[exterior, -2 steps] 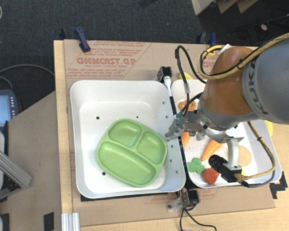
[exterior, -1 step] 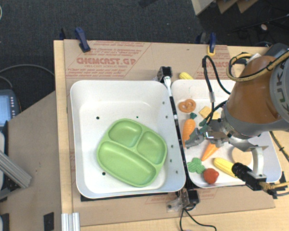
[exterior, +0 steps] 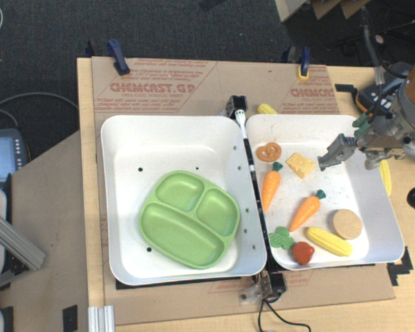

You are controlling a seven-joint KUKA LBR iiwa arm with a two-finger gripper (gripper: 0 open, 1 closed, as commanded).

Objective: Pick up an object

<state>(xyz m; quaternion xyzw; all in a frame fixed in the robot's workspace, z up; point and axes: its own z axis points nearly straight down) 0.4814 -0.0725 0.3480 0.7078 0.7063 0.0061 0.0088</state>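
The right bin [exterior: 373, 251] holds toy food: a pretzel [exterior: 268, 152], a cheese wedge [exterior: 301, 165], two carrots [exterior: 270, 186] [exterior: 305, 211], broccoli [exterior: 281, 238], a tomato [exterior: 303, 252], a corn cob [exterior: 328, 241] and a round tan biscuit [exterior: 346, 223]. My gripper [exterior: 351, 159] hangs over the bin's upper right part, to the right of the cheese wedge. Its fingers [exterior: 330, 155] stand apart and open, with nothing between them.
The left bin [exterior: 124, 140] carries a green divided plate [exterior: 189, 218]. A yellow banana-like piece [exterior: 386, 176] lies at the right bin's right rim, and another yellow piece [exterior: 266, 108] sits just behind its far rim. Blue clamps [exterior: 117, 56] hold the board's back edge.
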